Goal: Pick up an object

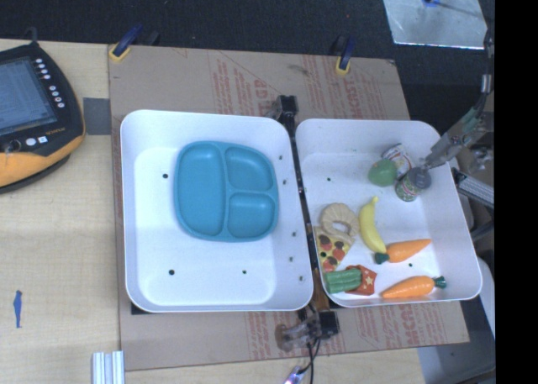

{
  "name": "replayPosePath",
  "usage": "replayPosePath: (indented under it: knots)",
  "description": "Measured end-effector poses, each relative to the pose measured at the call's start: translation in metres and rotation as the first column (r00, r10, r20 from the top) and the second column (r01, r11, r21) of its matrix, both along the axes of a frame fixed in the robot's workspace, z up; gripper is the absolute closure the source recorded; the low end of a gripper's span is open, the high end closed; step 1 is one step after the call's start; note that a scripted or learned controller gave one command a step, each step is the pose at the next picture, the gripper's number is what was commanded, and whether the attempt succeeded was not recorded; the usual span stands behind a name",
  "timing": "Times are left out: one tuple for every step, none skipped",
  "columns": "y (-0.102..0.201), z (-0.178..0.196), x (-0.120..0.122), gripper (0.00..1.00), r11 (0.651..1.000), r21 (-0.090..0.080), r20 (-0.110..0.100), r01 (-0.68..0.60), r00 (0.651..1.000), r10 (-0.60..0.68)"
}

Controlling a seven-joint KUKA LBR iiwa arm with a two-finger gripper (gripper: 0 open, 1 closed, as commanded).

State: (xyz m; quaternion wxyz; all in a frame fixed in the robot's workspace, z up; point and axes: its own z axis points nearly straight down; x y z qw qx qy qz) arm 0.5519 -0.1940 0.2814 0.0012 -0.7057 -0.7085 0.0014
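Observation:
The right bin holds several toy foods. A green round fruit lies near its back, with a small white and red item behind it and a grey can to its right. A yellow banana, a pretzel, a pizza slice, a green and red piece and two orange carrots lie toward the front. My gripper reaches in from the right edge, low over the bin's back right part, its tip just above the grey can.
The left bin holds a blue divided plate. An orange and black teach pendant lies on the bench at the far left. Clamps pin the cardboard sheet under the bins.

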Motion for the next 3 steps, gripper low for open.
replayPosePath:
  knots:
    - [-0.018, -0.127, -0.008, 0.00, 1.000, 0.000, -0.003, -0.001, 1.000, 0.001]
    - [0.021, -0.190, -0.029, 0.00, 1.000, 0.001, -0.001, -0.002, 1.000, 0.002]
    - [0.018, -0.190, -0.076, 0.00, 1.000, 0.000, -0.001, -0.002, 1.000, 0.002]
